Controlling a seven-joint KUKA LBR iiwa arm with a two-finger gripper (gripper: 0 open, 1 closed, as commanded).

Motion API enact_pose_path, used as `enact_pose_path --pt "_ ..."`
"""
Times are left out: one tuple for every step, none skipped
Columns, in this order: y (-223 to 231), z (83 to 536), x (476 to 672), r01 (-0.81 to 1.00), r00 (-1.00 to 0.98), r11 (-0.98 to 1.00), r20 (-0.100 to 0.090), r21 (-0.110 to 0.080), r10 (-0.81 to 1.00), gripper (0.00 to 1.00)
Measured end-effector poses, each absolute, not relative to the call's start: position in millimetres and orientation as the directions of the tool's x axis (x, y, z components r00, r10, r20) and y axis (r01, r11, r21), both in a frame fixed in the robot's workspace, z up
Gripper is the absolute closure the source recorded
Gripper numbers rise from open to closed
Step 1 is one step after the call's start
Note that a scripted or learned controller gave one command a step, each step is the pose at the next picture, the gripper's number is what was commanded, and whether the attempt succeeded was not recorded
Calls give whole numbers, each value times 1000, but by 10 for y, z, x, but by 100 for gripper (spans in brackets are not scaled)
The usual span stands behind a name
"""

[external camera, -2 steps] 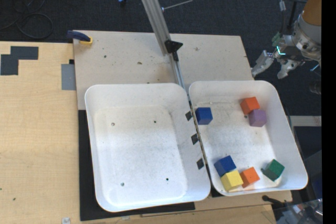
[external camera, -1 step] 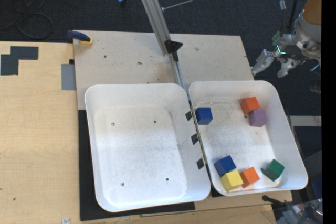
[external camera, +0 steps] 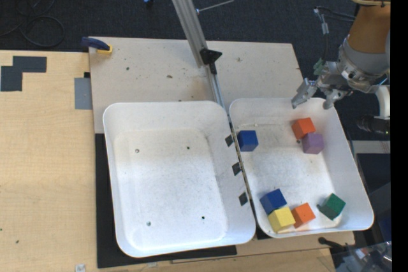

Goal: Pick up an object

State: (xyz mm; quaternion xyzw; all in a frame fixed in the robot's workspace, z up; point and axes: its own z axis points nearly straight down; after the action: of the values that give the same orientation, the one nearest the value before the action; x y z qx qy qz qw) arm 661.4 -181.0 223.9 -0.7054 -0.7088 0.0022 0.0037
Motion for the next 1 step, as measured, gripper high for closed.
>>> enact_pose_path --pt "-1815 1796 6634 1000 -4 4 1 -7 1000 0"
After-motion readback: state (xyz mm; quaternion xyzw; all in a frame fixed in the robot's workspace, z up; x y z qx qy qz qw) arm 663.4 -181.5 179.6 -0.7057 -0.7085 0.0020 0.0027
